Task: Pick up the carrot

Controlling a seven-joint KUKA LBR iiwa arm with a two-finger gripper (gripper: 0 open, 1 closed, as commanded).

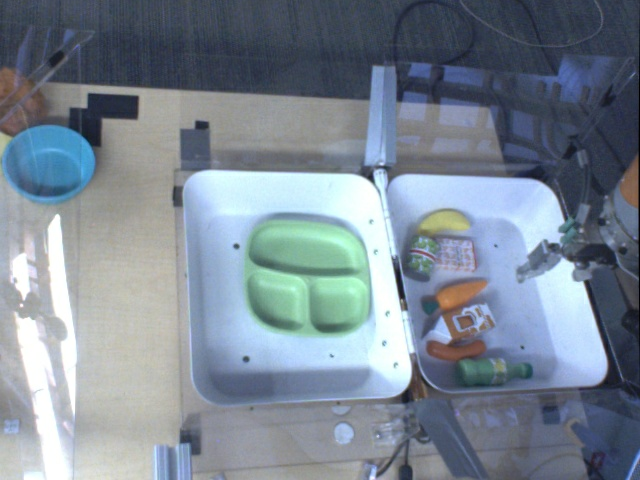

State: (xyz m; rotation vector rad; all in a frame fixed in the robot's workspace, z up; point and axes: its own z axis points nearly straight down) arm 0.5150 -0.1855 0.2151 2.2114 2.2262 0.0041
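Observation:
The orange carrot (462, 293) lies on its side near the middle of the right bin (560, 343), among other small items. My gripper (556, 266) hangs over the right part of that bin, to the right of the carrot and slightly above it in the view. It stands apart from the carrot. Its fingers (533, 261) are open with nothing between them.
Around the carrot are a yellow fruit (445, 222), a round green-red item (422, 256), a pink-white box (457, 256), a small carton (470, 320), a red sausage (455, 349) and a green bottle (490, 371). The left bin (215, 348) holds a green divided tray (308, 276). A blue bowl (48, 161) stands far left.

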